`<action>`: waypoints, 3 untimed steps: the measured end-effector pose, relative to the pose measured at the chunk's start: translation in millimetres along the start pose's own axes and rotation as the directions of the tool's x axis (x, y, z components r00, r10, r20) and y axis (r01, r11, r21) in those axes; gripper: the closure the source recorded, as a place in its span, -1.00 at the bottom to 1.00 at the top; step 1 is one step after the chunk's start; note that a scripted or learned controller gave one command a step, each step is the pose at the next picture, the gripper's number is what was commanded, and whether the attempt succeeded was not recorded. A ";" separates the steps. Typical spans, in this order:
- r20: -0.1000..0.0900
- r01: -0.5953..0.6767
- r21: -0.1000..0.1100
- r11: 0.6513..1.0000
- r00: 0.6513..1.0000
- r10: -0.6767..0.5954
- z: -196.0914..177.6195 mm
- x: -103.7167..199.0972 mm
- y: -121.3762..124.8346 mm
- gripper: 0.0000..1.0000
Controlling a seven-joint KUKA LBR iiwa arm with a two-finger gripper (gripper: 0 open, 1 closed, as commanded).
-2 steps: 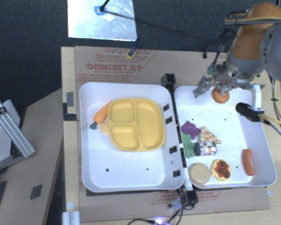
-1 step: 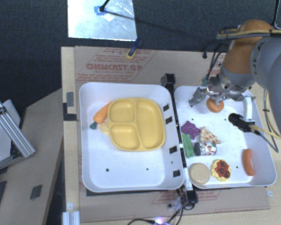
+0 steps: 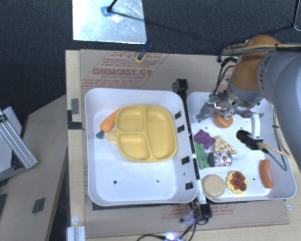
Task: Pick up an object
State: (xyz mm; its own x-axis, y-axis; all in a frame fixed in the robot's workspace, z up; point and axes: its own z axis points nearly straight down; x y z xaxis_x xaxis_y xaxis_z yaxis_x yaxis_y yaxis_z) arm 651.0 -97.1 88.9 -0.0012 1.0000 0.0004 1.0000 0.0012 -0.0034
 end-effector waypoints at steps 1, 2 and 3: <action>0.001 0.000 -0.007 1.000 1.000 0.000 -14.4 -0.3 2.2 1.00; 0.001 0.003 -0.012 1.000 1.000 -0.003 -79.7 2.3 6.0 1.00; 0.001 0.004 -0.012 1.000 1.000 -0.004 -134.8 2.3 7.7 1.00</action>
State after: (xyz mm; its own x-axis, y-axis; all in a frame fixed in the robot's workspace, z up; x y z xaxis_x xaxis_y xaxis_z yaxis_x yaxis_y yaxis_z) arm 659.2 -94.8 223.7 -0.0048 1.0000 -0.0008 1.0000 0.0048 0.0082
